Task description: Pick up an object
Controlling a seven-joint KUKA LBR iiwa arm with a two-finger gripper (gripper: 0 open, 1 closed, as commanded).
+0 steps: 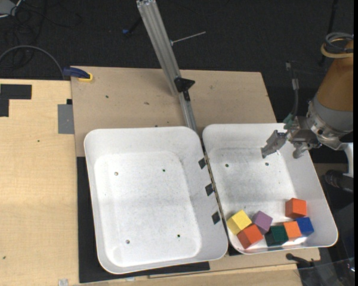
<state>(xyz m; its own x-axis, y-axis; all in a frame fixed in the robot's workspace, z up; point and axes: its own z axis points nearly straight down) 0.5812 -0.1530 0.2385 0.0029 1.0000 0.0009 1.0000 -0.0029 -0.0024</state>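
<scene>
Several small blocks lie in the near corner of the right bin (250, 171): a yellow block (240, 220), a purple block (262, 220), a red block (249, 236), a green block (277, 235), an orange block (292, 229), a blue block (305, 226) and another red block (296, 207). My gripper (285, 148) hangs over the far right part of that bin, well behind the blocks. Its two fingers stand apart, open, with nothing between them.
The left bin (107, 154) sits beside the right one, with black clips along the shared rim. A slanted aluminium bar (164, 52) rises behind the bins. The wooden bench (137, 100) extends to the left and back.
</scene>
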